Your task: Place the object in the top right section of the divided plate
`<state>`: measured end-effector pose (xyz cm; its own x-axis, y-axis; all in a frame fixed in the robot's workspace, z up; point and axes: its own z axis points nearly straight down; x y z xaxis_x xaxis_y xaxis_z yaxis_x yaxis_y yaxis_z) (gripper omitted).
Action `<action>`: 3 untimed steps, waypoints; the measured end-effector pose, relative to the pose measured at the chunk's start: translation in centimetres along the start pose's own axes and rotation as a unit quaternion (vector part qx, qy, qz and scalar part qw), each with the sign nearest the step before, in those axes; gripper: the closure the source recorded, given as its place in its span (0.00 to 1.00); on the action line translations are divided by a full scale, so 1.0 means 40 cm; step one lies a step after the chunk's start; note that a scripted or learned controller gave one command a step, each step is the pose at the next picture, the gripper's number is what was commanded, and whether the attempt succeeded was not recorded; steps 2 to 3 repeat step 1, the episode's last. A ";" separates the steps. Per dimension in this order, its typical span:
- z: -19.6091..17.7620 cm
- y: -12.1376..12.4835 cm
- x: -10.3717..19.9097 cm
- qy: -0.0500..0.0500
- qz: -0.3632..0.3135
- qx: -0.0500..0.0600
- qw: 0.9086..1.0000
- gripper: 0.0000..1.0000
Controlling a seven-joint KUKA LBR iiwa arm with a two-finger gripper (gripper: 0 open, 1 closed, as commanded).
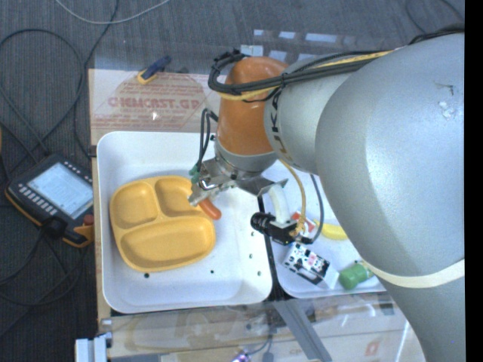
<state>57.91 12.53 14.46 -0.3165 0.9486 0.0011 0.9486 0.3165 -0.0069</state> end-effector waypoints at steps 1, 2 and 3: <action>-0.001 0.000 0.000 0.000 0.000 0.000 1.000 0.00; -0.001 0.000 0.000 0.000 0.000 0.000 1.000 0.00; -0.001 0.000 0.000 0.000 0.000 0.000 1.000 0.00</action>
